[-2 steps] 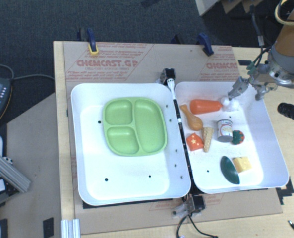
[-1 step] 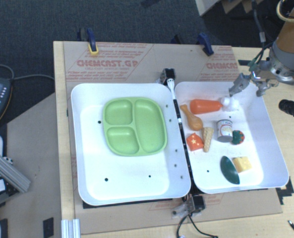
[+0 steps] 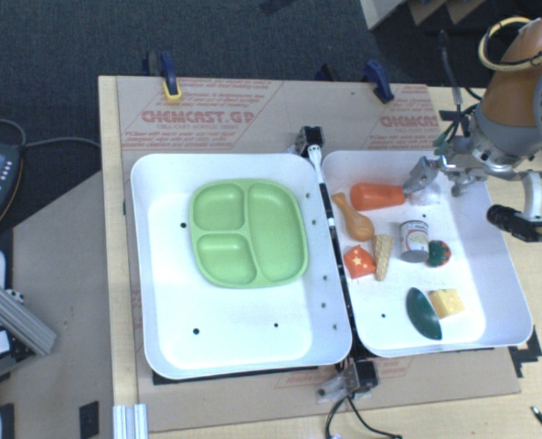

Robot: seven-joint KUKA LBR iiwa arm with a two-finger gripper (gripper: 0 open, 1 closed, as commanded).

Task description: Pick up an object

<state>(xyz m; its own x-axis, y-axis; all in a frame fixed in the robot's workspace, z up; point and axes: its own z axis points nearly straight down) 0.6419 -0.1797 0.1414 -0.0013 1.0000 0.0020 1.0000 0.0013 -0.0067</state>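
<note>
From above we see the arm (image 3: 517, 71) reaching in from three o'clock, wrist bent down over the right bin's (image 3: 499, 263) upper edge. Its gripper (image 3: 426, 179) hangs at about one o'clock in that bin, just beside the orange carrot-shaped toy (image 3: 377, 194); we cannot tell how its fingers stand. Toward six o'clock lie a small can (image 3: 415, 238), a cone (image 3: 382, 257) and a yellow block (image 3: 448, 302). The left bin (image 3: 161, 273) holds a green divided plate (image 3: 249, 232).

two white bins (image 3: 161, 273), one green plate (image 3: 249, 233), seven small toys (image 3: 377, 195)
</note>
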